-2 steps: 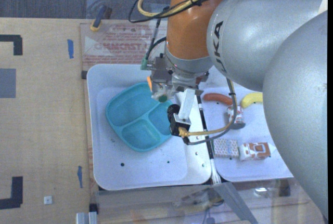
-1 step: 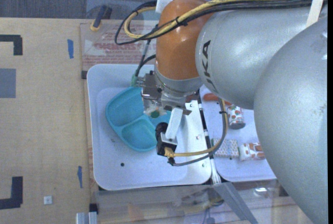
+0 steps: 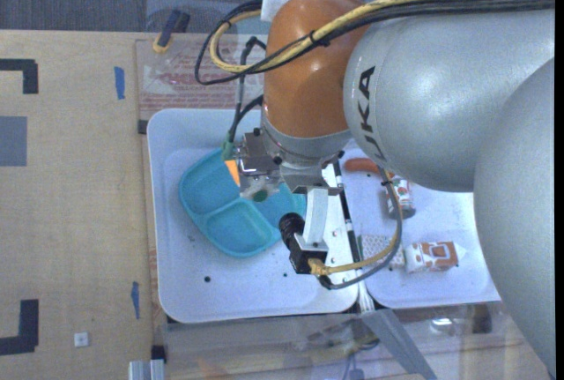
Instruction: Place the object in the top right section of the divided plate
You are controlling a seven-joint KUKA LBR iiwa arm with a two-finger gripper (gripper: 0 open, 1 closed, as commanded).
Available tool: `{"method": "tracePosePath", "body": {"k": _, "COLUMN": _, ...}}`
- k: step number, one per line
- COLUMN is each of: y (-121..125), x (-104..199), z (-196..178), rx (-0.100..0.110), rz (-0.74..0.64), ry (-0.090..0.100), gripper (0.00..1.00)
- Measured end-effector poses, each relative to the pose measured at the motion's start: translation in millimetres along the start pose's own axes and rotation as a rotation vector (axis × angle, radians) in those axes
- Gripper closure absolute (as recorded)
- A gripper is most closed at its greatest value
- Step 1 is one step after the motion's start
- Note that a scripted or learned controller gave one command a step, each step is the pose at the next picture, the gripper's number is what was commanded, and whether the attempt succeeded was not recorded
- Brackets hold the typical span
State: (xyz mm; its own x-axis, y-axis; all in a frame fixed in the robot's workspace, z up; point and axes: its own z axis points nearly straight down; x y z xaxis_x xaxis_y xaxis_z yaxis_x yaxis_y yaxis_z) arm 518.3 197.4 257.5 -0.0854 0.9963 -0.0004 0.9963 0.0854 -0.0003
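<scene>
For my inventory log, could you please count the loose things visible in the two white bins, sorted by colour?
Blue: 1, the divided plate in the left bin.
Orange: 2, a small piece at the plate's edge under the arm, and a thin item in the right bin.
White with orange: 2, toy-like items and in the right bin.
Total: 5; the arm may hide more.

Blue divided plate (image 3: 218,209) in left bin, partly under arm.

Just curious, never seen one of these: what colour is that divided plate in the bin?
The divided plate is blue-turquoise, seen in the camera view.
</scene>
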Motion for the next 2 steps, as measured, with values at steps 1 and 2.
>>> {"method": "tracePosePath", "body": {"k": 1, "y": 3, "x": -2, "z": -3, "rx": 0.001, "rz": -0.399, "ry": 0.0, "gripper": 1.0}}
{"method": "tracePosePath", "body": {"k": 2, "y": 19, "x": -63, "z": -35, "rx": -0.004, "rz": -0.358, "ry": -0.001, "gripper": 1.0}}
